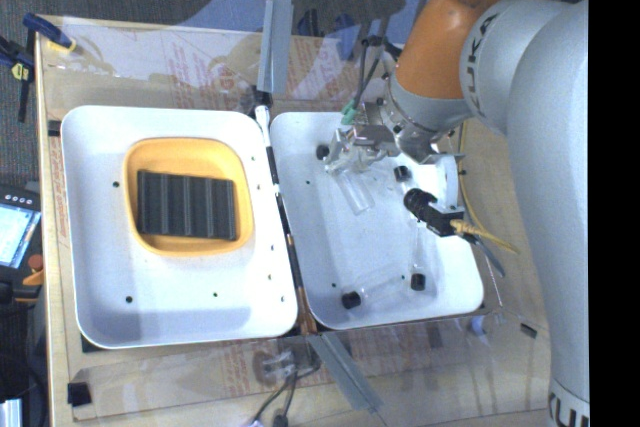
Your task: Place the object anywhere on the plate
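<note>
**Arm low over the right bin; block lies on the plate in the left bin**

The arm [520, 115] reaches in from the right. Its big grey link fills that side, and the orange band [445, 40] bends down and leftward toward the bench. The wrist tips toward the bin's far left part. The gripper [350, 160] sits low over the back half of the right bin [300, 245], near the far rim and nearer the divider than the right wall. Its tip looks clear and washed out against the white floor, so I cannot tell whether it is open or closed, or whether it has hold of anything. A black plug with a yellowish cable [428, 211] hangs just right of the gripper, over the middle of the bin.

The block [190, 205], dark and ribbed, lies flat on the yellow plate [185, 153] in the left bin [90, 265], well apart from the gripper. It covers most of the plate's well, with yellow rim showing on all sides.

The two bins touch along a raised seam [278, 205] between gripper and plate. Wide white floor runs in front of the plate and to its left. In the right bin, small black bits [350, 299] sit near the front rim, and the floor between them and the gripper is bare.
</note>
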Controlling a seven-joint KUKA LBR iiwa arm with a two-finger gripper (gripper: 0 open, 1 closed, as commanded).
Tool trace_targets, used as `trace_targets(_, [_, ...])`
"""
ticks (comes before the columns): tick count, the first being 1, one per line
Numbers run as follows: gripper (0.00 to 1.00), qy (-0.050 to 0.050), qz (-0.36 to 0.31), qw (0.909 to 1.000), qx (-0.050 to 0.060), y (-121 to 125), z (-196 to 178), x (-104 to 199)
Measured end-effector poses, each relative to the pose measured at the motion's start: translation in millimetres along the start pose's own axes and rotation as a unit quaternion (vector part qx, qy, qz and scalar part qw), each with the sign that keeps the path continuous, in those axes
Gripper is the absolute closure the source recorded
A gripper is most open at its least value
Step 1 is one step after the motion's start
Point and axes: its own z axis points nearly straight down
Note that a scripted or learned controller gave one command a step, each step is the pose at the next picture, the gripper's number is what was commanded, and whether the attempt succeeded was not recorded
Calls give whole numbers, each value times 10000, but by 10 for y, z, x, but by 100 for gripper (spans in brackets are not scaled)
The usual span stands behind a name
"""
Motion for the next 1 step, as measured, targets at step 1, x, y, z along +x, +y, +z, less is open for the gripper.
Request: trace_targets(1, [100,2,-1250,9922,-1,110,33,395])
